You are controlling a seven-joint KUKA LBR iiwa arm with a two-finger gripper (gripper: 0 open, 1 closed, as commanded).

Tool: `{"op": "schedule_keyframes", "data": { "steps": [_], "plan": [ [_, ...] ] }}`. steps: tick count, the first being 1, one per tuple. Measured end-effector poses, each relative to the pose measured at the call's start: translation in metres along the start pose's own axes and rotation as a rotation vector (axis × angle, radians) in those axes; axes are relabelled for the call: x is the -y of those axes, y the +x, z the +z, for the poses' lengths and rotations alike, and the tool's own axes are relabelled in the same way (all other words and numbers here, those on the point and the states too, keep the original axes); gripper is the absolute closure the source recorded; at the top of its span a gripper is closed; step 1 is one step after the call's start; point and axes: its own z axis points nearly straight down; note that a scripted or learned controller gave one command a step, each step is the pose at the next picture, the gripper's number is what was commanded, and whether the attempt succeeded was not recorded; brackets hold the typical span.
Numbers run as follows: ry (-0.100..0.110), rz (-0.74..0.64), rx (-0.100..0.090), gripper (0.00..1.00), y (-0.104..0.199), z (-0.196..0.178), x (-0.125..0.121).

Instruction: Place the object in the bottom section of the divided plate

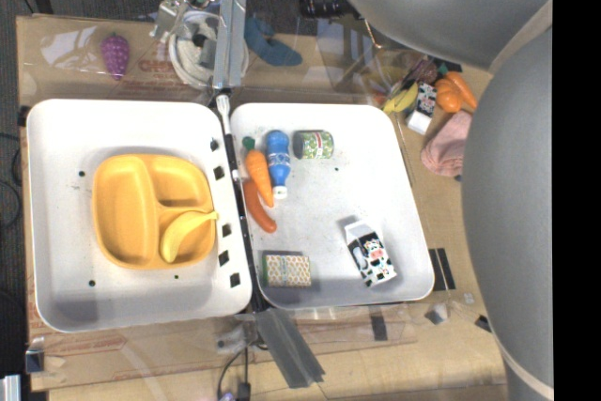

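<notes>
my arm (451,5) looms large across the top right, and of my pincer i cannot tell anything.

the divided plate (155,207) sits in the left bin (56,296), yellow, with a banana (186,235) lying in its lower right compartment, one end riding up on the rim. which section counts as the bottom one i judge to be the one nearest the camera's lower edge; if so, the banana may already count as placed, though it leans on the rim.

in the right bin (413,268) lie a carrot (259,177), a blue bottle (277,160) touching it, a red-orange piece (260,211) below them, a green can (314,145), a small carton (372,256) and a patterned block (286,269).

what could go wrong: the carrot, bottle and red piece crowd together against the bin wall, so a grab there might catch two things or slip off. the banana, half on the rim, might roll out if the plate is nudged. a drop made too high might bounce into the wrong compartment.
</notes>
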Motion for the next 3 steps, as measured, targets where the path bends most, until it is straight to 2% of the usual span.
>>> {"op": "schedule_keyframes", "data": {
  "steps": [1, 2, 3],
  "plan": [
    [0.002, 0.028, 0.001, 1.0, 0.06, 0.089, -0.021],
    [0.002, -0.024, 0.0, 1.0, 0.109, 0.146, 0.014],
    [0.001, -0.035, 0.002, 1.0, 0.079, 0.172, -0.008]
  ]
}}
